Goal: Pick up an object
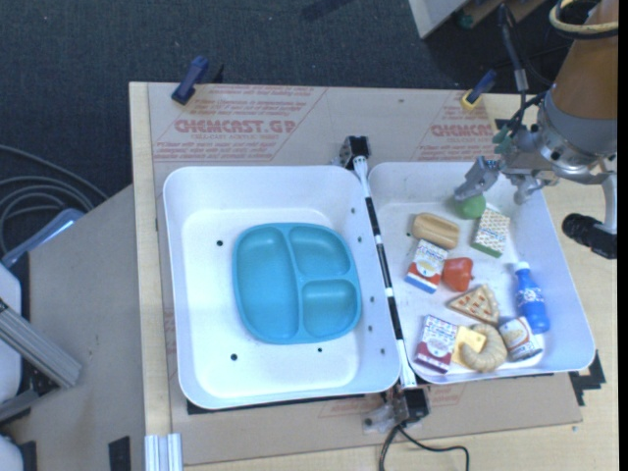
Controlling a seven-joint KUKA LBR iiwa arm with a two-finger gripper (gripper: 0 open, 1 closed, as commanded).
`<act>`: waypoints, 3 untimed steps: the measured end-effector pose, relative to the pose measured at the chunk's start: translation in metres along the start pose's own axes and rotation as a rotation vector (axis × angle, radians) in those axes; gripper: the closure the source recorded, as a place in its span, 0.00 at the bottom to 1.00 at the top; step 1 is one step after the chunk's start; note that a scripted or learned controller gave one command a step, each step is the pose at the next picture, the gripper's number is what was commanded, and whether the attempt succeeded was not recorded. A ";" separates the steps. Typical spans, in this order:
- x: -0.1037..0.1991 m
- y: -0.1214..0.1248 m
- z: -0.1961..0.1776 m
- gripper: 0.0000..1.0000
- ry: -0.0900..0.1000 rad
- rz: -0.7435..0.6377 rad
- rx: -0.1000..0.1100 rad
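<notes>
At upper right the gripper (500, 186), fingers spread apart, hangs over a small green round object (469, 205) that may roll away

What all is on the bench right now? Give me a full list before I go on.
Bins: 2, white, side by side on the bench.
Divided plate: 1, light blue, middle of the left bin.
Green object: 1, green, far end of the right bin, just under the gripper.
Bread roll: 1, tan, right bin, far part.
Cartons: 3, white with red or green print, right bin.
Red object: 1, red, centre of the right bin.
Waffle wedge: 1, brown, right bin.
Bottle: 1, blue, right side of the right bin.
Clamps: 2, blue, far edge of the board.
Gripper: 1, grey, over the far end of the right bin.
</notes>
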State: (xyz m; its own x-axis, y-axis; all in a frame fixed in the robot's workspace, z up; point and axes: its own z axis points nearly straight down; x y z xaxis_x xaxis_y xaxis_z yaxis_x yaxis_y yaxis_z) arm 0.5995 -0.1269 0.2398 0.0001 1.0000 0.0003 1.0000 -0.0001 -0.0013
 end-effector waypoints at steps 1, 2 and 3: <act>0.008 0.015 0.107 0.00 0.000 0.000 0.001; 0.021 0.067 0.156 0.00 0.000 -0.001 0.000; 0.021 0.068 0.144 1.00 -0.001 -0.002 -0.004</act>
State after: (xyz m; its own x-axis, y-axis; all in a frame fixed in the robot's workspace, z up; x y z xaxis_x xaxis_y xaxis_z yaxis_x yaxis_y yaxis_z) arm 0.6673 -0.1058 0.0955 -0.0017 1.0000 -0.0005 1.0000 0.0017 0.0026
